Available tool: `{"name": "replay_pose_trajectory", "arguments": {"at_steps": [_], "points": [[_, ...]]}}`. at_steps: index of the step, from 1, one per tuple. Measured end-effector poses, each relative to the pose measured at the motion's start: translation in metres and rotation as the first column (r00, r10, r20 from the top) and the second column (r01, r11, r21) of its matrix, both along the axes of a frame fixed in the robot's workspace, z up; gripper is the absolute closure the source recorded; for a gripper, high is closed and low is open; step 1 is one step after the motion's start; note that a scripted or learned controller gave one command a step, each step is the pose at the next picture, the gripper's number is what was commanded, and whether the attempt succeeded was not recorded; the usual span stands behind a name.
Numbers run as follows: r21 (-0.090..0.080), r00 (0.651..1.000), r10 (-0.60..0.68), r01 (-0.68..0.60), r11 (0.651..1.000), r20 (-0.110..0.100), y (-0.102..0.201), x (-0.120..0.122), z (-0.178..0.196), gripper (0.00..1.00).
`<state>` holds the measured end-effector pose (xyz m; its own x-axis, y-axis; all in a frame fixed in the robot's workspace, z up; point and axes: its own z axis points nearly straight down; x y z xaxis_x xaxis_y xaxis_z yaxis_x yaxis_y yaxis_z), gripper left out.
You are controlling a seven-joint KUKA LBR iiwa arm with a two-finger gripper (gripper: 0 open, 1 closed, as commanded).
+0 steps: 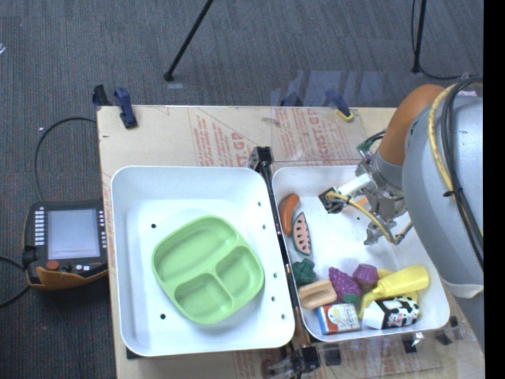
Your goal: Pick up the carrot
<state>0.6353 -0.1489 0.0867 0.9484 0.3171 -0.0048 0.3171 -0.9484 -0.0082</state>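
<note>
The carrot [289, 209] is a short orange piece lying at the left edge of the right bin [316, 177], close to the divider between the bins. My gripper [378, 233] hangs over the middle of the right bin, well to the right of the carrot and a little nearer the front. It is apart from the carrot, and nothing shows in its grasp.
A watermelon slice [301, 234] lies just below the carrot, with a dark green piece [304, 272] further front. A hot dog [317, 293], purple grapes [348, 281], a yellow bottle [399, 281] and cartons [342, 317] crowd the front. The left bin [134, 188] holds a green divided plate [207, 269].
</note>
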Motion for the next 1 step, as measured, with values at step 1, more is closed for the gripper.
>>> {"name": "replay_pose_trajectory", "arguments": {"at_steps": [1], "points": [[0.001, 1.000, 0.010, -0.010, 1.000, -0.004, 0.0017, 0.0001, 0.0095, 1.00]]}}
